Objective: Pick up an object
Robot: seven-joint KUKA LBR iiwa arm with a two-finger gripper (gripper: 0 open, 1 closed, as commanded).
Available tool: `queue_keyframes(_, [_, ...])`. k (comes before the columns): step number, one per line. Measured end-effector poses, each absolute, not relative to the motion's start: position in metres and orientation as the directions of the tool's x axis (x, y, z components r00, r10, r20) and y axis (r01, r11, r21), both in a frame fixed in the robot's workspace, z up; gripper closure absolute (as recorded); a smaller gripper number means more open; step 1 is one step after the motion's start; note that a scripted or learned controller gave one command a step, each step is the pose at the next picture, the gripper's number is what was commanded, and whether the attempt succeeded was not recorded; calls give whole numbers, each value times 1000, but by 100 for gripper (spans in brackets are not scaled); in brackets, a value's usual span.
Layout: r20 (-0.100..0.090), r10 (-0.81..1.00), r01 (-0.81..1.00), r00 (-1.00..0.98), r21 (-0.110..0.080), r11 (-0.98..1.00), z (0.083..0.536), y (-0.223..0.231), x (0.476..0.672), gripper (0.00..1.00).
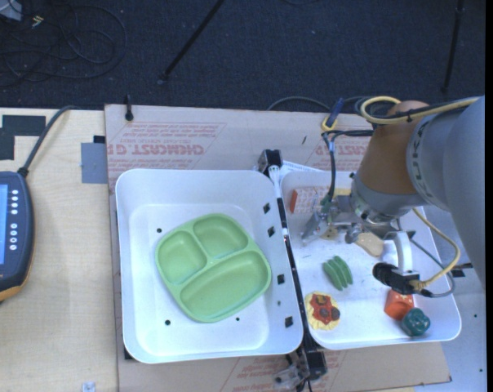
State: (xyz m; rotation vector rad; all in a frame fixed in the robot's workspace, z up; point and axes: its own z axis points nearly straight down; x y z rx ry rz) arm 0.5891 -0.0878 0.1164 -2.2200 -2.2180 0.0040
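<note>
My gripper [317, 227] hangs low over the upper left part of the right bin [442, 333], under the grey arm with its orange band. Just below and right of it lies a green pea pod toy [339, 272]. A round yellow and red toy [324, 310] lies near the bin's front wall. A beige piece [369, 243] sits right beside the wrist. An orange block [397, 303] and a teal lump [415, 323] rest in the front right corner. A small red item [294, 201] lies at the bin's left wall, close to the gripper.
The left bin [136, 219] holds a green divided plate [214, 265]. A black cable end [393, 276] and a yellow cable hang from the arm over the right bin. A teach pendant [2, 227] lies at the bench's far left.
</note>
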Motion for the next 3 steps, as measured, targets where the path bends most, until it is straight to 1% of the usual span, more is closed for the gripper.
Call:
queue_keyframes(1, [3,1000,1000,5,-3,-5,87,-107,520,0])
queue_keyframes(2, [5,1000,1000,2,-4,-2,99,-106,523,100])
queue_keyframes(3, [2,1000,1000,-6,6,6,193,-58,534,100])
